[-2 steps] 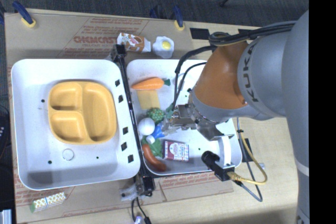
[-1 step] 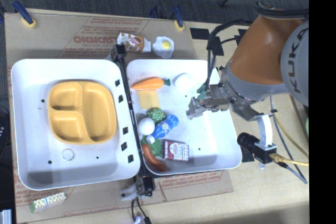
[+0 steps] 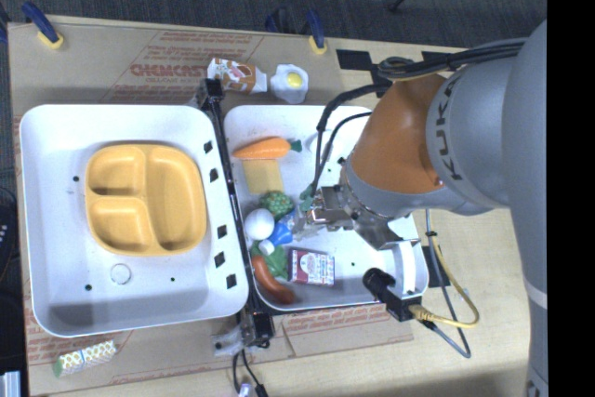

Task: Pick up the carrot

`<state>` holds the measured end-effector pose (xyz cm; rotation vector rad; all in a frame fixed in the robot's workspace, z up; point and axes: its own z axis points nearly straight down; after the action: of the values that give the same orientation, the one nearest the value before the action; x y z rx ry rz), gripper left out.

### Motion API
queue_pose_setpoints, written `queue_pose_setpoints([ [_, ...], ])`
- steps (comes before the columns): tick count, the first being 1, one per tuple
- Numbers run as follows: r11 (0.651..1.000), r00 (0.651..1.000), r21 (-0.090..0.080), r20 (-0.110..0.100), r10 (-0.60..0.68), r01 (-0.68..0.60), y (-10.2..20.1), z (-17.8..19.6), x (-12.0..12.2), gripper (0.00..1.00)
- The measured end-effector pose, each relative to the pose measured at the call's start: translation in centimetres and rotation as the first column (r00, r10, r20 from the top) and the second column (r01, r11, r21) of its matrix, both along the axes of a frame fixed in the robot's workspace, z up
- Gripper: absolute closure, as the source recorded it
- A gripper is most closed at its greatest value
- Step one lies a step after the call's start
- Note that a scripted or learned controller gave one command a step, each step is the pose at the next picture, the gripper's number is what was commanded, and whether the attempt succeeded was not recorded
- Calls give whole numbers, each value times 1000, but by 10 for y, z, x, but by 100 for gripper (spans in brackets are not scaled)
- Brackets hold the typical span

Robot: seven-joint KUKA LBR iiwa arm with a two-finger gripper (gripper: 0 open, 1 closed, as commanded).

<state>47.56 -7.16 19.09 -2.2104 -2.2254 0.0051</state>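
The orange carrot (image 3: 262,148) with a green tip lies on its side at the far left of the right bin (image 3: 358,291), just above a yellow cheese block (image 3: 261,174). My gripper (image 3: 310,205) hangs low over the middle of that bin, beside the broccoli (image 3: 277,203). It is below and to the right of the carrot and apart from it. The wrist's metal body covers the gripper's tip. The grey and orange arm hides the bin's right part.
Near the gripper lie a white ball (image 3: 258,224), a blue piece (image 3: 280,233), a red carton (image 3: 310,267) and a sausage (image 3: 272,282). The left bin (image 3: 46,135) holds a yellow divided plate (image 3: 147,197). A small carton (image 3: 232,74) and a toy fried egg (image 3: 291,82) sit behind the bins.
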Motion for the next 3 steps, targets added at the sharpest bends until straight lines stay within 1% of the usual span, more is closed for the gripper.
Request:
queue_pose_setpoints([
  [1,990,990,-1,4,142,-142,-46,96,1,100],
  [2,977,977,0,2,215,-215,-16,35,3,100],
  [3,989,989,-1,4,148,-148,9,73,1,100],
])
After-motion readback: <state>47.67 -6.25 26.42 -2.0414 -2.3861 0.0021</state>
